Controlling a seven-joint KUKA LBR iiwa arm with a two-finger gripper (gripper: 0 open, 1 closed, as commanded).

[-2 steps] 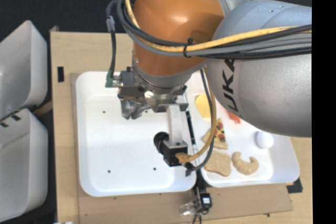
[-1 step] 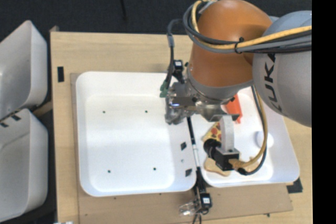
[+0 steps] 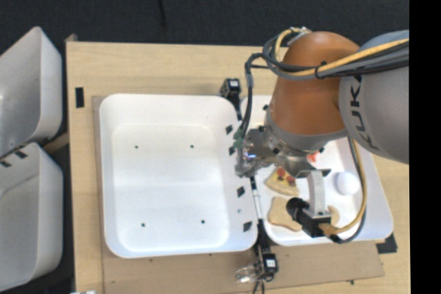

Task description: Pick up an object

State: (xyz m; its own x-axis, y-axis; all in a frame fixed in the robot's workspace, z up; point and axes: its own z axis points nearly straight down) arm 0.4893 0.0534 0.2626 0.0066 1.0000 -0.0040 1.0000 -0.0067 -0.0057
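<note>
Tan object (image 3: 278, 214) lies in the right bin (image 3: 376, 214), beside the arm (image 3: 311, 89).

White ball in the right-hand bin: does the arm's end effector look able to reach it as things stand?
Probably yes: the white ball lies uncovered in the bin, nothing atop it, and the arm hangs over that same bin.

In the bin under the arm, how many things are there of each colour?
tan piece: 1
yellow piece with red: 1
white round thing: 1
Total: 3 in view. The arm covers part of the bin; a red speck is too small to tell.
</note>
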